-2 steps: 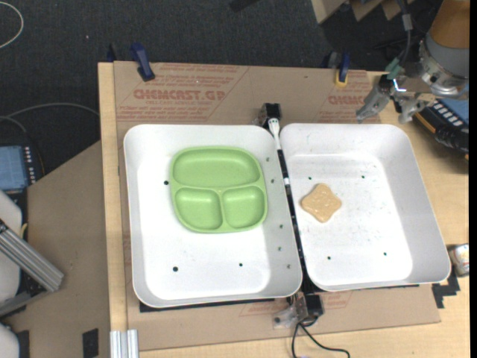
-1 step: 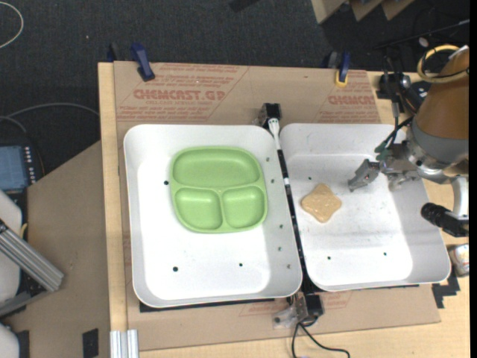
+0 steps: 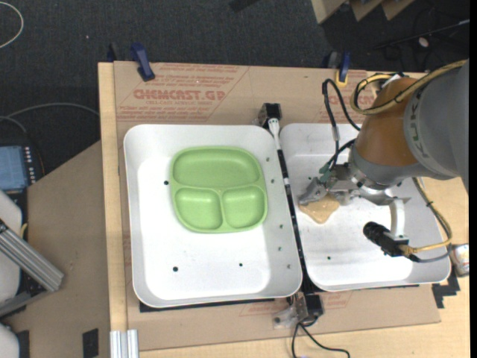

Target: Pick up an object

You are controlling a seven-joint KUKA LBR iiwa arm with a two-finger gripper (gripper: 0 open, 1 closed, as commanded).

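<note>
A green divided plate (image 3: 218, 188) lies in the left white bin (image 3: 149, 259). In the right white bin (image 3: 350, 263), a small tan object like a piece of bread (image 3: 319, 212) rests near the bin's left wall. My gripper (image 3: 313, 194) points left, low over the right bin, its tip directly above and touching the top edge of the tan piece. The grey arm with the orange band (image 3: 387, 129) reaches in from the right and hides the upper right part of that bin.
The two bins meet along a black seam (image 3: 287, 200). A black cable plug (image 3: 384, 239) and yellow wires hang off the arm over the right bin. Blue clamps (image 3: 141, 60) hold the brown board at the back.
</note>
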